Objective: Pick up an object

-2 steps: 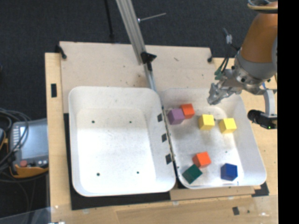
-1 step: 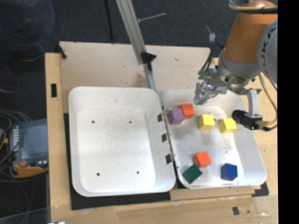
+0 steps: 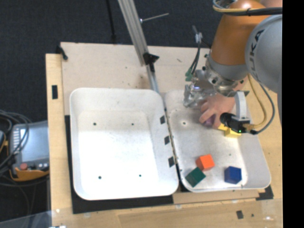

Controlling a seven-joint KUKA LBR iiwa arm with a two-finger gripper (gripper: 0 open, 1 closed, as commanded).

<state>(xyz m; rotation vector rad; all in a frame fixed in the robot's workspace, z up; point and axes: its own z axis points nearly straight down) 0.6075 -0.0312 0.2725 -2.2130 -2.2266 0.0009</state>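
To my left sits the shallow white plastic bin (image 3: 118, 141). In the right white bin (image 3: 251, 175), near its front edge, a dark green block (image 3: 195, 176) lies at seven o'clock from a small orange cube (image 3: 205, 162), with a blue cube (image 3: 233, 174) at four o'clock from the orange one. My metal two-finger pincer (image 3: 192, 98) hangs over that bin's far corner; whether it is spread or pressed together I cannot tell. The orange cube lies at six o'clock from it, well apart. A small yellow piece (image 3: 230, 131) lies at four o'clock.
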